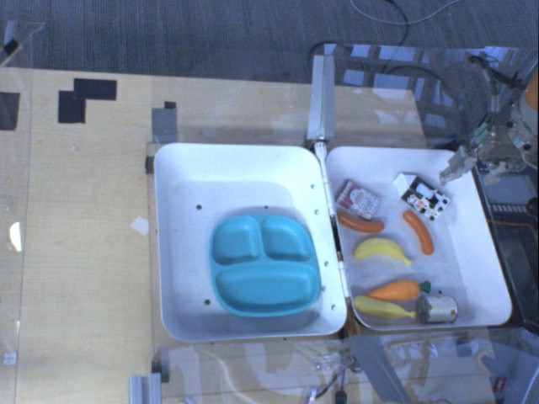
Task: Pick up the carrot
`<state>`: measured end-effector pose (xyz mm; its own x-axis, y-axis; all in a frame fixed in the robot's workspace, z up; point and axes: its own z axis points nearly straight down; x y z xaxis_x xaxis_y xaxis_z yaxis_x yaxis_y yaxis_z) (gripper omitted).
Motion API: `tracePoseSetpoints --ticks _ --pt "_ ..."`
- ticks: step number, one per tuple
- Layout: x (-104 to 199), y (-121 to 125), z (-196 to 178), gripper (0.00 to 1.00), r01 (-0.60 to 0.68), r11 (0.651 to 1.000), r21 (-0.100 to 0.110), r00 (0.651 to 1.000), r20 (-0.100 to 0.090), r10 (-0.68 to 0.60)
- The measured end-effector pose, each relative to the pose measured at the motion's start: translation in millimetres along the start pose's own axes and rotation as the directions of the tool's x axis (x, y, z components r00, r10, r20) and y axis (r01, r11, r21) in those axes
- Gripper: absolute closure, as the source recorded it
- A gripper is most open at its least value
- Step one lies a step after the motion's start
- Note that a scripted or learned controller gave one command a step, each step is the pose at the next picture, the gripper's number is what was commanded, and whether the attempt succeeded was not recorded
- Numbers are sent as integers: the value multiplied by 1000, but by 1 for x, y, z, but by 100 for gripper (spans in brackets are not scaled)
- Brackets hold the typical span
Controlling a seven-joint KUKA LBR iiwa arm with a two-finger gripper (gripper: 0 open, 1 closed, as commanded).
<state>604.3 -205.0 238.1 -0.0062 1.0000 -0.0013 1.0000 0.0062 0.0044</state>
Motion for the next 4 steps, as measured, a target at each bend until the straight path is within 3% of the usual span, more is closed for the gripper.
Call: tracePoseSetpoints --ticks 1,2,3,4 --pt "1 2 -12 100 7 1000 -6 1000 2 -7" --pt "1 2 -12 0 7 1000 -6 1000 2 -7" --pt "0 -64 74 0 245 969 -1 969 0 -245" --pt "64 -114 149 0 11 1000 -8 1000 1 -11"
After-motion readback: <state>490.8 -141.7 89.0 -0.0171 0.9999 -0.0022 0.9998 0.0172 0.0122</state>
